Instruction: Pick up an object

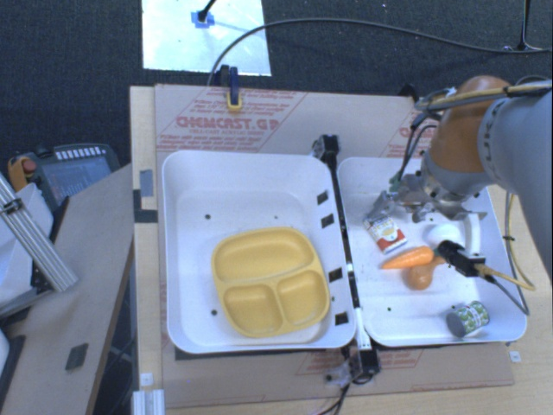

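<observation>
In the right bin (380, 318), my gripper (381, 207) hangs low at the back left, just above a small white and red packet (386, 233). In front of the packet an orange carrot (406, 258) lies crosswise, touching a tan rounded thing (419, 277). A small green and white can (467, 318) lies on its side in the front right corner. I see nothing held by the gripper.
The left bin (190, 197) holds a yellow divided plate (270, 280) toward its front. The grey arm with its orange band (458, 124) reaches in over the right bin's back right. A black divider (339, 232) runs between the bins.
</observation>
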You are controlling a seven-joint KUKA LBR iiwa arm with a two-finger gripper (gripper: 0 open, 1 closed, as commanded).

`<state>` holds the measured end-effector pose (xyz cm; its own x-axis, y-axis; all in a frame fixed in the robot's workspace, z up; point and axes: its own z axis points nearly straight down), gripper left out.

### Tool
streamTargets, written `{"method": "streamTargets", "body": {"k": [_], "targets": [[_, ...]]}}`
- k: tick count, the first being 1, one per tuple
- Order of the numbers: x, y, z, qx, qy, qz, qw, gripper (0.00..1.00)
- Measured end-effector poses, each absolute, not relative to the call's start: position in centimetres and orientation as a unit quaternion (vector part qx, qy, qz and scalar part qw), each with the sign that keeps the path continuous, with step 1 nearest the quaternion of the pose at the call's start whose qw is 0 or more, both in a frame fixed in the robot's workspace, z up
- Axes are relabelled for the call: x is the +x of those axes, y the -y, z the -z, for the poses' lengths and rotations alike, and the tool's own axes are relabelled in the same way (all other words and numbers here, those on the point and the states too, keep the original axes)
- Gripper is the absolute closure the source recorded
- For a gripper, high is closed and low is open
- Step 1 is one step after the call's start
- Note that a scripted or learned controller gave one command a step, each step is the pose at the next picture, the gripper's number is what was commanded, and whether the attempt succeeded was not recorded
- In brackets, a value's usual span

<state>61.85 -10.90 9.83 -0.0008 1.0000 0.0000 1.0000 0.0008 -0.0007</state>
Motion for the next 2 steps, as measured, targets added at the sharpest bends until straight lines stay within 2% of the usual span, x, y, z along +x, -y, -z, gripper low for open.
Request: {"method": "streamTargets", "body": {"k": [1, 2], "targets": [[62.0, 10.9, -11.2, -0.706, 0.708, 0.0009, -0.002, 1.0], [62.0, 11.9, -16.6, -0.707, 0.707, 0.0015, -0.002, 1.0]]}}
